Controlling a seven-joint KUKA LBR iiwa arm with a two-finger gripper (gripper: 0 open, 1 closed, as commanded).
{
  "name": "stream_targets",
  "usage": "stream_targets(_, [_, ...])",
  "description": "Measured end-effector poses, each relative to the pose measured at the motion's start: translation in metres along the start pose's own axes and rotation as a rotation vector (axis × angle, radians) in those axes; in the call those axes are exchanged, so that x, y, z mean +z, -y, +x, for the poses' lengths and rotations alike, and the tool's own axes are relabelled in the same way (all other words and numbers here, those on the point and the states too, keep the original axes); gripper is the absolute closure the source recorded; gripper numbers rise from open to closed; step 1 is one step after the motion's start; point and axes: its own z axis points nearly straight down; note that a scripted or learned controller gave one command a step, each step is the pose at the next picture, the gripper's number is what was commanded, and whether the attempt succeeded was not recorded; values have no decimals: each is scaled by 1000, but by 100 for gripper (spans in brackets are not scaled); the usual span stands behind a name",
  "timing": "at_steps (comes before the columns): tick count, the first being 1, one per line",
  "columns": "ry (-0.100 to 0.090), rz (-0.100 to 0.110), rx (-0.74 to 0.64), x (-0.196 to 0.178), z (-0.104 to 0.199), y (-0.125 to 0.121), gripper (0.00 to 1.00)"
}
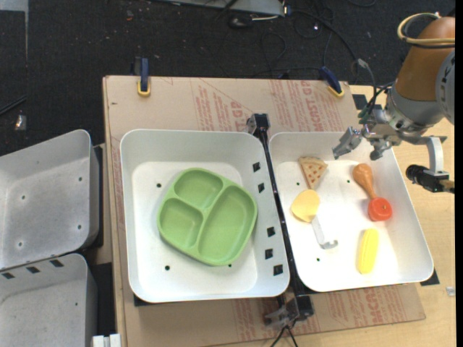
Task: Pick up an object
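While the arm reaches in from the right, its gripper (364, 142) hangs over the right bin's (412, 262) far edge with jaws spread wide and holding nothing, likely poised to descend on the drumstick (364, 177) just below, beside the orange cap (380, 210).

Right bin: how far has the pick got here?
Done: nothing lifted. The pizza slice, drumstick, tomato, corn cob and yellow spoon all lie in the right bin. In hand: the pincer hangs open above the far rim. Left: descend, grasp, lift.
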Motion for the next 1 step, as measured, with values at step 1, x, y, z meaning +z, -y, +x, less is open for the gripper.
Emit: stream_targets(1, [0,-2,-5,56,4,-9,0])
